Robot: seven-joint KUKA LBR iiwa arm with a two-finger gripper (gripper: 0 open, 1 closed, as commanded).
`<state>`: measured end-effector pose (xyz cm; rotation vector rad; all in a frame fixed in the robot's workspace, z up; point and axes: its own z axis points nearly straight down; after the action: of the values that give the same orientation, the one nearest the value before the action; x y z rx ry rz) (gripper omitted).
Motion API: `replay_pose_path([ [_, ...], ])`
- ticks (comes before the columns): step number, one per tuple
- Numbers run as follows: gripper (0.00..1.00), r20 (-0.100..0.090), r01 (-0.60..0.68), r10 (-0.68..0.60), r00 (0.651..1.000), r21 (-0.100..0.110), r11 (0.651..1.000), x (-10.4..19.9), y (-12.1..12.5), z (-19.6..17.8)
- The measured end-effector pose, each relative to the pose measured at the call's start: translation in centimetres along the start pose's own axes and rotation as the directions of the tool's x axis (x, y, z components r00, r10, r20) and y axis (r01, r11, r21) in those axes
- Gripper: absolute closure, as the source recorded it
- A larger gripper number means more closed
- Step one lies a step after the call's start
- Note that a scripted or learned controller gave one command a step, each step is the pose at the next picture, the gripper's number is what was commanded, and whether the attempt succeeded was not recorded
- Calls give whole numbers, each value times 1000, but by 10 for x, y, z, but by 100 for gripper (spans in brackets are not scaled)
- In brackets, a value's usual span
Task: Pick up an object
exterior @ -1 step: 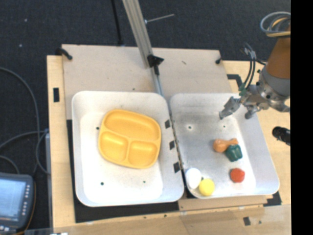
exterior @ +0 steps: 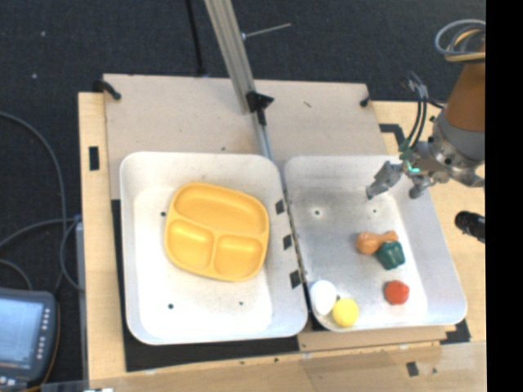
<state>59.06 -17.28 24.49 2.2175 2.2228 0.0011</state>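
- The grey arm with its orange band is reaching in from the 3 o'clock side of the camera view, its wrist sitting over the upper right corner of the right bin.
- The gripper is hanging over the bin's 1 o'clock area; its two fingers are standing spread apart with nothing showing between them.
- Down toward 5 o'clock from the gripper, well apart from it, an orange piece is lying just beside a green piece; the two are looking as if they are touching.
- A red piece is sitting near them, toward 6 o'clock of the green one.
- At the bin's 7 o'clock corner a white ball and a yellow ball are resting side by side, touching.
- The left bin is carrying a yellow divided plate near its centre, lying flat.
- Both bins are sitting side by side on the pale surface, and a metal post is rising from its 12 o'clock edge.
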Motion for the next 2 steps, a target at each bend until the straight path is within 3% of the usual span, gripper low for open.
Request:
replay_pose_path([
  [2,0,0,-3,3,1000,7,1000,5,-9,103],
])
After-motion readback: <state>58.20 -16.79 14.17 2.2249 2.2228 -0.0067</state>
